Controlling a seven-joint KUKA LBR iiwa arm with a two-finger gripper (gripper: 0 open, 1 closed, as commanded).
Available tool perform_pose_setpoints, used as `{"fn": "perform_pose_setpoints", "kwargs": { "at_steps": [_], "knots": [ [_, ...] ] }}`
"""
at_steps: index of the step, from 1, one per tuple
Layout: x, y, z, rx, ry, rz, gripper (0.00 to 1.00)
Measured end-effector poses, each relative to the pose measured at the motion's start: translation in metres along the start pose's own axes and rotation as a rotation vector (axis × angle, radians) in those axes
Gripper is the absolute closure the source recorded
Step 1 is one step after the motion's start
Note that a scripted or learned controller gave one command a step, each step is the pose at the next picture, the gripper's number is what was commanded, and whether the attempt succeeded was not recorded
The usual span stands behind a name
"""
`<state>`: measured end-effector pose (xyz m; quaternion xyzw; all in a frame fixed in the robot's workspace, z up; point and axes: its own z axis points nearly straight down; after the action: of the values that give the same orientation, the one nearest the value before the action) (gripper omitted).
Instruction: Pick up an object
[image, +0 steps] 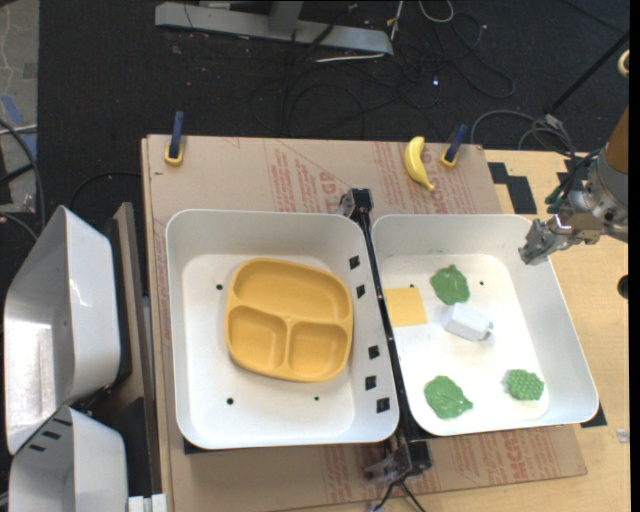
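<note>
Both white bins (190, 330) look like smooth moulded plastic with a faint sheen. The divided yellow tray (290, 318) is matt plastic, its ridges softly rounded. The bench board (300, 175) reads as raw brown cardboard or fibreboard (red print runs across it), dull and slightly fibrous. The green lumps (450, 285) have a bumpy, matt surface, perhaps soft rubber or foam. The yellow square (406, 306) is flat and matt, like paper. The banana (419, 163) shines like plastic.
</note>
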<state>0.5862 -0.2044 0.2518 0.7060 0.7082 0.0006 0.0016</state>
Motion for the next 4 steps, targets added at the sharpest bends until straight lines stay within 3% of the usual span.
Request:
{"fn": "perform_pose_setpoints", "kwargs": {
  "at_steps": [2,4],
  "knots": [
    [0.108,-0.029,0.004,0.005,0.002,-0.003,1.0],
    [0.212,-0.043,0.012,0.005,0.002,-0.004,1.0]
  ]
}}
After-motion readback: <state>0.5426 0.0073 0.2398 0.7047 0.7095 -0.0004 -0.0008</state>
